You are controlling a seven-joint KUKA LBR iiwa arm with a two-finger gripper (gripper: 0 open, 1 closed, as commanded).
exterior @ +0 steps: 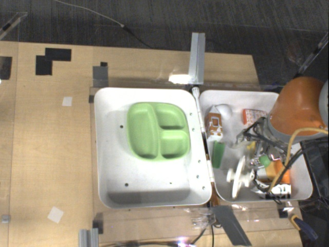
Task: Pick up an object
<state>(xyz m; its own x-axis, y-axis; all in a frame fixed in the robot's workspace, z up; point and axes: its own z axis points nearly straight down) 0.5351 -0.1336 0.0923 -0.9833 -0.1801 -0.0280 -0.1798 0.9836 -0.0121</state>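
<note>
White plastic forms the two shallow bins I see on the wooden bench (46, 153), set side by side and touching along their inner rims. Left bin (110, 189): it holds a green divided tray (157, 130), lying flat near the bin's middle, with one long compartment on its left and two smaller ones on its right. Right bin (303, 189): it holds the clutter of objects for picking, among them a brown-and-white packet (214, 126) at the far left, a green block (218, 154) just near of it, a red-and-white packet (252, 116) toward the far side, and a white disc-shaped piece (239, 176) at the near side. Arm (300, 107): its orange band lies over the right bin's far right part, with cables trailing from it. Gripper (259, 161): it is low among the objects in the right bin, beside the white disc-shaped piece; I cannot tell from this view whether it is released, clenched, or grasping anything.
</note>
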